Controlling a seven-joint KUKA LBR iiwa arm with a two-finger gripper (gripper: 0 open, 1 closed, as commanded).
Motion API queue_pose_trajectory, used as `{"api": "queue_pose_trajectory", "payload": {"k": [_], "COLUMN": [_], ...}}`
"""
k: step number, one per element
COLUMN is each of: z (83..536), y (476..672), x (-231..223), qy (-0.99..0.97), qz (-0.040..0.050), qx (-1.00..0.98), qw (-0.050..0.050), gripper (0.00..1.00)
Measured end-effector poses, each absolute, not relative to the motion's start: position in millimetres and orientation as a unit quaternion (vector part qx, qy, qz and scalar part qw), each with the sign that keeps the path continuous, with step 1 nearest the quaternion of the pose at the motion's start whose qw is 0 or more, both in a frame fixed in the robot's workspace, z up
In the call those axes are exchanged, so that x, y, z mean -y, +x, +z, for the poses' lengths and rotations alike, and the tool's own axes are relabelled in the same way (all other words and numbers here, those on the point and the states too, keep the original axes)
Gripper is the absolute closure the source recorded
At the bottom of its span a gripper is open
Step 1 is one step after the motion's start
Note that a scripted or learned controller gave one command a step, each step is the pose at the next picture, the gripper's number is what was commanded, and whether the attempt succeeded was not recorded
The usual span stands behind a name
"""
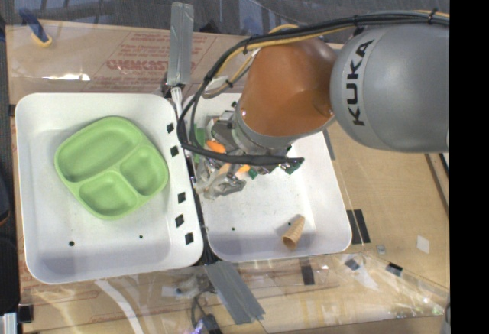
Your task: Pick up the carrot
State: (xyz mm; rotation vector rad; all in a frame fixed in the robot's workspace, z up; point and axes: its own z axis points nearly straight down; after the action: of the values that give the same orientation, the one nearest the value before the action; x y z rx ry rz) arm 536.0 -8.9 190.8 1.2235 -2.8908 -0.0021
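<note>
While mostly hidden under the gripper, carrot orange, axis unreadable; gripper spread or pressed, impossible to tell.

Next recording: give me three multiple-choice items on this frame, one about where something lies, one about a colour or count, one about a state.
1. Where does the green divided plate lie?
A. in the left bin
B. in the right bin
C. on the bare bench

2. How many compartments does the plate have?
A. two
B. three
C. five

3. How does the small tan cone stand in the right bin?
A. held between the fingers
B. lying loose on the bin floor, apart from the arm
C. resting on the plate

Answers:
1 A, the plate sits on the floor of the left bin.
2 B, one long section and two smaller ones show.
3 B, it lies near the bin's front edge, while the gripper works over the clutter by the divider.
</note>
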Motion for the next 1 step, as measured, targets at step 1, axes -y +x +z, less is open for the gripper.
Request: {"api": "queue_pose_trajectory", "payload": {"k": [1], "z": [258.0], "y": [530.5], "x": [-46.8], "qy": [0.372], "qz": [0.0008], "qx": [0.928], "qw": [-0.004], "gripper": [1.00]}}
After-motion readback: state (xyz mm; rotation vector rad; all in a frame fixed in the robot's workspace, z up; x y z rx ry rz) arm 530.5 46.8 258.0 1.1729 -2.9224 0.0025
